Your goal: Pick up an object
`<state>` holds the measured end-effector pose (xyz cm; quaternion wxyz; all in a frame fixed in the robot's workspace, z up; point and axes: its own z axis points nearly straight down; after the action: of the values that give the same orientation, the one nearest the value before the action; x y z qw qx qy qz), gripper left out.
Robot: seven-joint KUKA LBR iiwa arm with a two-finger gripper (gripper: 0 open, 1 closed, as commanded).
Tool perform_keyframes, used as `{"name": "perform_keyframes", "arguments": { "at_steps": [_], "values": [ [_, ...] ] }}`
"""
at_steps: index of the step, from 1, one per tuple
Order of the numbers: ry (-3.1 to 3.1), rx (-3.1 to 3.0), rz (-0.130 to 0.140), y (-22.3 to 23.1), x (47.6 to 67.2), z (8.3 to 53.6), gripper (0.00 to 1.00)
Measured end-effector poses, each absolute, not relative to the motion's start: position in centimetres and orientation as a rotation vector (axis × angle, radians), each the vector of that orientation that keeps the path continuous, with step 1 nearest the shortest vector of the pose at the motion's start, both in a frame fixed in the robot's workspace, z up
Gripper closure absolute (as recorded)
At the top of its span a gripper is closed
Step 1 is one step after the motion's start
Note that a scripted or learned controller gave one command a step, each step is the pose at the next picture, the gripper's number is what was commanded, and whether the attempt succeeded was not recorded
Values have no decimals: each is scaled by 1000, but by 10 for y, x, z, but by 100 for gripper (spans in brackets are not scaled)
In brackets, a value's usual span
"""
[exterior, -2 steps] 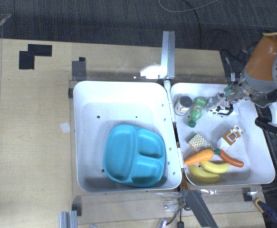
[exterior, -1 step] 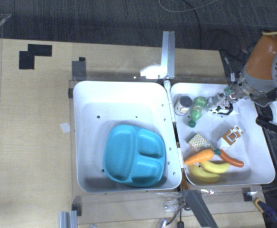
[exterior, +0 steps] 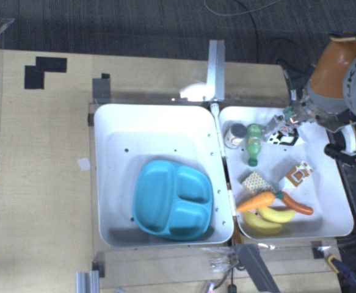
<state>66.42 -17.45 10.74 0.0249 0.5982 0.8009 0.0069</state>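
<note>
The tabletop (exterior: pixel 37 182) is pale wood, with black patches (exterior: pixel 43 71) near its far left edge. Beyond it lies a dark floor (exterior: pixel 104 5), where a thin cable (exterior: pixel 269 5) loops.

Two white bins sit side by side, touching along a middle seam. The left bin (exterior: pixel 113 163) holds a blue plate (exterior: pixel 173 198) with three compartments, lying flat toward the bin's near side. A metal post (exterior: pixel 216 72) stands at the far end of the seam.

The right bin (exterior: pixel 333 182) holds several small things. At its far left corner is a round can (exterior: pixel 234 133), and just beside it a green bottle (exterior: pixel 253 144) lies on its side. A black-and-white checked card (exterior: pixel 283 138) is to the right of the bottle. Near the middle lie a speckled block (exterior: pixel 254 181) and a small orange-and-white box (exterior: pixel 298 173). Along the near side, a carrot (exterior: pixel 256 201) rests partly on a banana (exterior: pixel 268 218), with a red sausage-like piece (exterior: pixel 297 203) just beside them.

The arm (exterior: pixel 342 78) reaches in from the right, its orange band above the far right corner of the right bin. The gripper (exterior: pixel 289 116) hangs over the far part of that bin, just above the checked card; whether it is spread or pressed together I cannot tell, and nothing can be seen in its grip.
</note>
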Motion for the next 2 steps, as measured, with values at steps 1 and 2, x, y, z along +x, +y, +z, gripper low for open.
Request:
{"name": "perform_keyframes", "arguments": {
  "at_steps": [1,2],
  "values": [
    [2483,1830,44,-165,671,123,100],
    [2489,1834,41,-164,670,121,0]
  ]
}}
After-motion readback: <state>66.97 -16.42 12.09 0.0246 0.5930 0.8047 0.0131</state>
